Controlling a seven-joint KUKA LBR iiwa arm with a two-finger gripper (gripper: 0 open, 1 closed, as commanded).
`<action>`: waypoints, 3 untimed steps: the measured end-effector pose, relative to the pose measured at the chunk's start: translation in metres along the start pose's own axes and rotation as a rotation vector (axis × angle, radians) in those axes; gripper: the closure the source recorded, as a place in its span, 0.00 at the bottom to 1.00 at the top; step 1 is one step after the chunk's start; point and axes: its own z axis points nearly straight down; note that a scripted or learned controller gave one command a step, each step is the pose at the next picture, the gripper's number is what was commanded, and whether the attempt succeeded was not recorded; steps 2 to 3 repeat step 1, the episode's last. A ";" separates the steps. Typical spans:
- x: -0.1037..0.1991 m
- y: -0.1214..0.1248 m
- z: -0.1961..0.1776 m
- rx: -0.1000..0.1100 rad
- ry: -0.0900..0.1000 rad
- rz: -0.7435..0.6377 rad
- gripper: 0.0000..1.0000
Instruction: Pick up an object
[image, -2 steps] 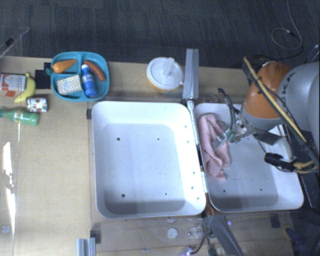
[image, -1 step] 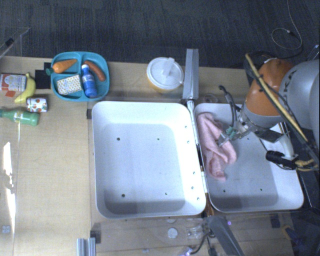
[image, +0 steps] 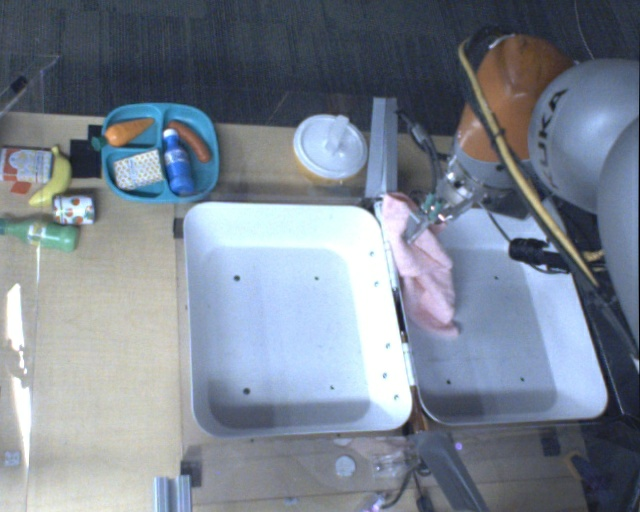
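A pink cloth (image: 428, 275) lies stretched along the left side of the right bin (image: 520, 340), its top end bunched up by the bin's far left corner. My gripper (image: 420, 222) reaches in from the upper right, and its thin fingers pinch the cloth's upper part. The rest of the cloth trails down from the fingers toward the middle of the bin. The grey arm with its orange band (image: 505, 90) stands over the bin's far right corner.
The left bin (image: 290, 320) sits beside the right one, and their rims meet just left of the cloth. Behind the bins are a white lidded cup (image: 330, 147) and a blue tray of toy food (image: 160, 150). Small toys (image: 45, 205) lie at the far left.
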 end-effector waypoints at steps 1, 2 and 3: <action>-0.045 -0.037 0.001 0.003 0.000 0.312 1.00; -0.045 -0.037 0.001 0.003 0.000 0.312 1.00; -0.045 -0.037 0.001 0.003 0.000 0.312 1.00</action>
